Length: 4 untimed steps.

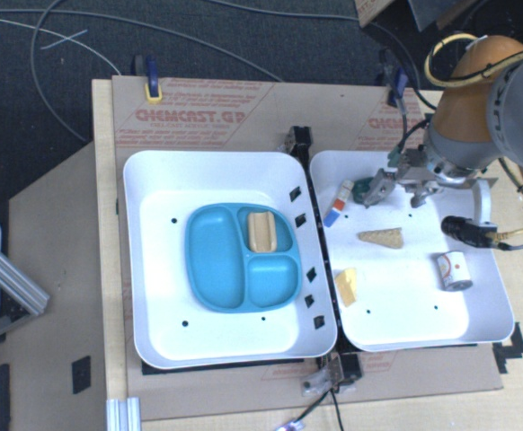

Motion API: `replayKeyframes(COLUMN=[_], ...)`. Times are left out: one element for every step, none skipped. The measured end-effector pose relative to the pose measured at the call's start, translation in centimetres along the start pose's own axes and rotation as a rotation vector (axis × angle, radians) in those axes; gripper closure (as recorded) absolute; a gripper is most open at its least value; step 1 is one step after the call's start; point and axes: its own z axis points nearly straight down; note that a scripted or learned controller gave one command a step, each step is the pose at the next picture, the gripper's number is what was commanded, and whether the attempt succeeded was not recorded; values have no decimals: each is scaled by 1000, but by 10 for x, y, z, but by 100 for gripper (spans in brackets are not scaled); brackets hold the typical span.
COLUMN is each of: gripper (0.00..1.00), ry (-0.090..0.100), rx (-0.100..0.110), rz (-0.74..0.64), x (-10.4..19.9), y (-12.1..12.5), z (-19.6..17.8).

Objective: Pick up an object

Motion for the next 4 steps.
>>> replayKeyframes(gripper=[100, 100, 100, 100], ry=[-1, -3, -3, 1], rx=[-8, -12, -11, -5], rz=[0, -2, -1, -6], x=[0, 1, 1, 54], y=[2, 3, 4, -15], z=[-15, -59, -86, -99])
